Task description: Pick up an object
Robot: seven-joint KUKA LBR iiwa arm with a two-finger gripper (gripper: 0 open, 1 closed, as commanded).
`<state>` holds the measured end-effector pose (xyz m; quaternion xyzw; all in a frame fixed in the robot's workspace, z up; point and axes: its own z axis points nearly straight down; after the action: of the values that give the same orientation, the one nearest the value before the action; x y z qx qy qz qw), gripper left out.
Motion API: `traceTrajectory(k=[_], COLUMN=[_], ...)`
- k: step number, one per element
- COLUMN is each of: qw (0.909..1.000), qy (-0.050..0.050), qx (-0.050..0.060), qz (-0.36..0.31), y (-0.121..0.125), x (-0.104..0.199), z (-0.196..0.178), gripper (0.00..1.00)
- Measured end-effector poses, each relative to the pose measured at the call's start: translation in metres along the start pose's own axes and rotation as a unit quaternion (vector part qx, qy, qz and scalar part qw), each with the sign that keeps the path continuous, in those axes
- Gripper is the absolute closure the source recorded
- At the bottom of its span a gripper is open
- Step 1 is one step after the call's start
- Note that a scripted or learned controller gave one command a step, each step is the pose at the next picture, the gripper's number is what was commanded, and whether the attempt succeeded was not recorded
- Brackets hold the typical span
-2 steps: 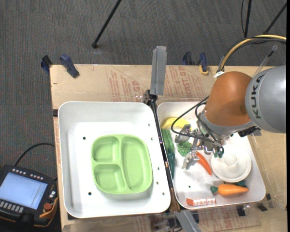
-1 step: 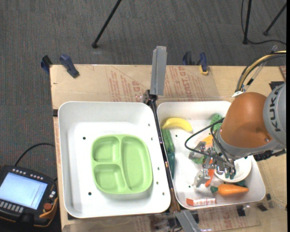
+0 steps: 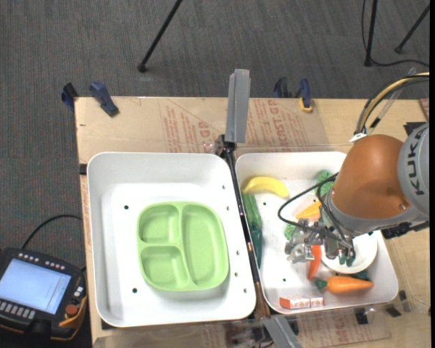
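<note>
Hand [image 3: 315,251] low in right bin [image 3: 272,167], seemingly at small carrot [image 3: 314,263]; finger state cannot be told. Centre it before closing.

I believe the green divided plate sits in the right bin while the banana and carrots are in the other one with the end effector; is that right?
Not quite: the camera view shows the green plate in the left bin. The banana and carrots lie in the right bin, where the end effector is.

Grey carpet floor [image 3: 72,27], tripod legs [image 3: 163,27]
</note>
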<state>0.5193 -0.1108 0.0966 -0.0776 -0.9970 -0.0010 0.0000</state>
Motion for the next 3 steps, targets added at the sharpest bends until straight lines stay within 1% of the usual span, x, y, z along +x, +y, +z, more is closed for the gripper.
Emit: traceTrajectory(k=[1,2,3], qw=[1.0,0.998,0.9981], qy=[0.0,0.001,0.001], qx=[0.0,0.0,0.0], qz=[0.0,0.063,0.061], y=[0.0002,0.0015,0.0021], x=[0.0002,0.0026,0.002], z=[0.0003,0.0094,-0.0001], gripper=[0.0,0.0,1.0])
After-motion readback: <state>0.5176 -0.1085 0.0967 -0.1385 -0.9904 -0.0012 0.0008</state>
